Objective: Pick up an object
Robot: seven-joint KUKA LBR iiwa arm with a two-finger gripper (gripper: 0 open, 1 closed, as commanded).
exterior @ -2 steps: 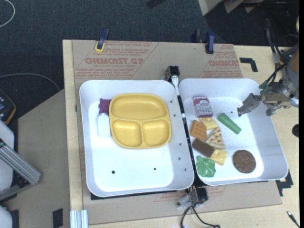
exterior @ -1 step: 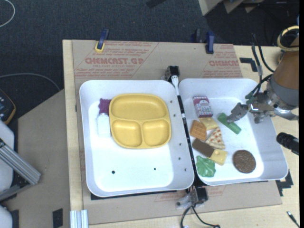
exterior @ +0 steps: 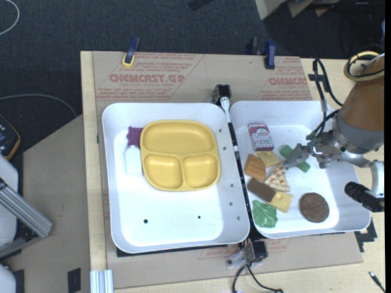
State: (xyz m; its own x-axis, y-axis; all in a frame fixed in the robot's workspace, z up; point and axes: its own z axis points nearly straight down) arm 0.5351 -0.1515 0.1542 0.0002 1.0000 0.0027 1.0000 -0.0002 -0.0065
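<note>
My gripper (exterior: 297, 155) hangs low over the middle of the right bin (exterior: 342, 221), on the arm that comes in from the right. A small green piece (exterior: 286, 151) lies just to its left and another green bit (exterior: 303, 166) just below it. Toy food is clustered to the left of the gripper: a pink-red box (exterior: 261, 136), a tan bread piece (exterior: 255, 166), a yellow wedge (exterior: 269, 159), a pizza slice (exterior: 277, 179), a dark brown bar (exterior: 261, 190), a yellow block (exterior: 281, 200) and a green leaf (exterior: 264, 214). A round brown cookie (exterior: 314, 207) lies below the gripper.
The left bin (exterior: 177, 224) holds a yellow divided tray (exterior: 180, 154), with a purple item (exterior: 133, 136) and a white bottle (exterior: 132, 160) at the tray's left side. A black clip (exterior: 222, 93) sits between the bins at the back. The orange-banded arm (exterior: 366, 105) covers the right bin's right side.
</note>
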